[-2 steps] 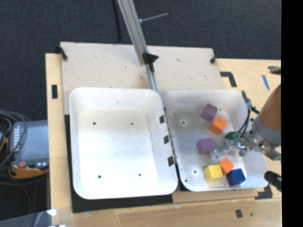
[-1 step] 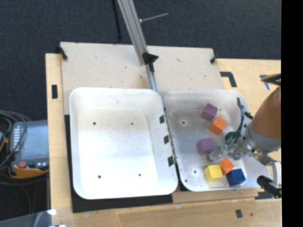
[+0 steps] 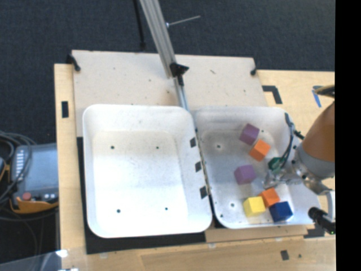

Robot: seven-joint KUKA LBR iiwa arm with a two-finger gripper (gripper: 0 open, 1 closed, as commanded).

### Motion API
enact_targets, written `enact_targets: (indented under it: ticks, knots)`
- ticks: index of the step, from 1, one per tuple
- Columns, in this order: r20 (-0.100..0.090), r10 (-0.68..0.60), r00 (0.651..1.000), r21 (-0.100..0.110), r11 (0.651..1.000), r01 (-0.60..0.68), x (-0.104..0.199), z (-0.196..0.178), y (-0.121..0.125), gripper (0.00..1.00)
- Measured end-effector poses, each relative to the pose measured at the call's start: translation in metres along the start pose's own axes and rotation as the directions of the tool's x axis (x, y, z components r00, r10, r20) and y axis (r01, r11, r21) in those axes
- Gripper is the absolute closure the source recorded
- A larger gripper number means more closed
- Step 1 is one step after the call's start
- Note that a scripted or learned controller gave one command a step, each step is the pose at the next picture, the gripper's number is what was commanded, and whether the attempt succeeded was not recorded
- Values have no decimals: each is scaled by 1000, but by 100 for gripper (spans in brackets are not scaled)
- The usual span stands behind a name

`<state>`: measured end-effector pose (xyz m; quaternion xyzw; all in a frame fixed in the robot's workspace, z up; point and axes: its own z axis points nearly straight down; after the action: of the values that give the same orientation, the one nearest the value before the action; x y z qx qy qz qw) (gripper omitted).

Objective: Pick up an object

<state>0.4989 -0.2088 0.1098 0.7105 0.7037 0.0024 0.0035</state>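
Six blocks lie in the right bin, toward its right wall. The gripper hangs just above the lower orange block; its state cannot be told. That block sits square to nothing, corner toward the bin's near edge, touching the blue block.

Wooden bench is covered at the far side by a pale board. Two white bins are seated on it: left bin, right bin.
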Motion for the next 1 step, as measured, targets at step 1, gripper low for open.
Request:
enact_targets:
  ticks: [1]
  knots:
    - [1, -14, 1000, 0, 1000, 14, -1, -59, 12, 100]
